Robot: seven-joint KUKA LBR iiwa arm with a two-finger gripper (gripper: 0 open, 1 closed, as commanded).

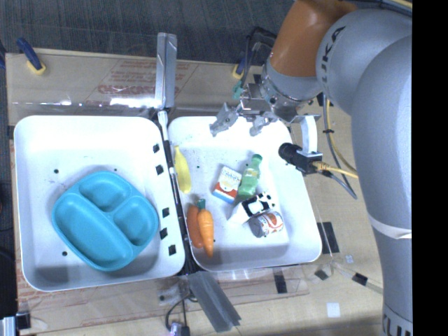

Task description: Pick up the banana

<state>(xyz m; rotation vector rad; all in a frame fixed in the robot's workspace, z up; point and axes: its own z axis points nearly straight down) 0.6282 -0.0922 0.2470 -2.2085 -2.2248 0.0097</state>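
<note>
Grey two-finger gripper [242, 122] poised over far edge of right-hand shallow white plastic bin [304, 219], fingers spread apart, nothing between them. Pale yellow curved banana [182, 170] lying lengthwise against left wall of that bin, just beside the divider between the bins, well apart from gripper. Just nearer the camera than the banana, orange carrot with green top [202, 228], also hugging the left wall. Toward bin centre: small white-and-orange carton [227, 183], green plastic bottle [249, 176] leaning against it, black-and-white patterned packet [259, 206], round can with red label [267, 224]. Left bin [31, 138] carrying a blue three-compartment plastic tray [105, 219]. Likely trouble: banana pressed to the wall, so little room for one finger on the wall side; risk of finger striking the rim or divider on descent, or closing on one edge only and squeezing the fruit out. Smooth curved skin prone to slipping if gripped off-centre. Carrot close enough to be nudged or caught if approach drifts toward the near end. Carton and bottle probably clear of a path kept along the wall.
</note>
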